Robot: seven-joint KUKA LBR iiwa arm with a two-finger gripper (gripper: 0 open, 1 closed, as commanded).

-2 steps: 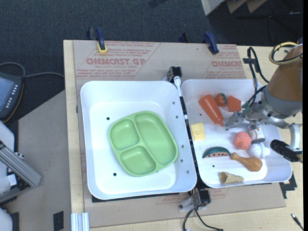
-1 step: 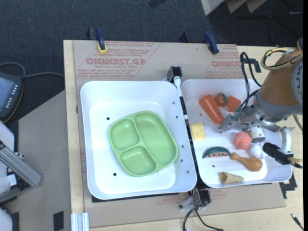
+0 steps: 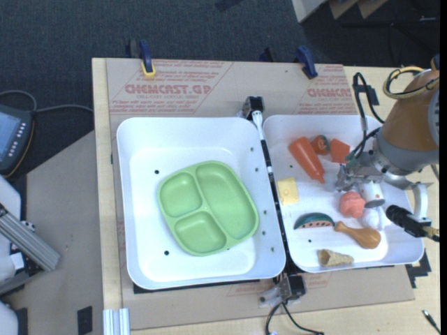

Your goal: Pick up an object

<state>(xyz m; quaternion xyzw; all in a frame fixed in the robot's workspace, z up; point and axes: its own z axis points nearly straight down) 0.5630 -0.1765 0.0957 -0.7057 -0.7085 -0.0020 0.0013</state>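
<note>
White bins sit side by side on the bench; we log the scene from largest to smallest. Left bin (image 3: 133,187): holds a green divided plate (image 3: 206,206), flat, near its middle. Right bin (image 3: 300,253): holds the small items. Arm (image 3: 412,128), grey with orange band, reaches in from the right and hangs over the right bin's far side.

Items in the right bin: an orange carrot-like piece (image 3: 306,158) near the back, a smaller orange piece (image 3: 339,149) just beside it; a drumstick (image 3: 357,234) toward the front; a melon slice (image 3: 313,221); a pink ball (image 3: 353,204) between claw and drumstick; a yellow block (image 3: 287,190) near the divider; a tan wedge (image 3: 335,258) at the front.

Progress, as we judge it: nothing is lifted yet. All items lie on the bin floor. Closing on one and raising it are still to do.

Claw (image 3: 354,179): low, just above the pink ball, perhaps touching its top. We cannot tell whether it is spread or closed; its tips blur together. We see nothing held between them.
</note>
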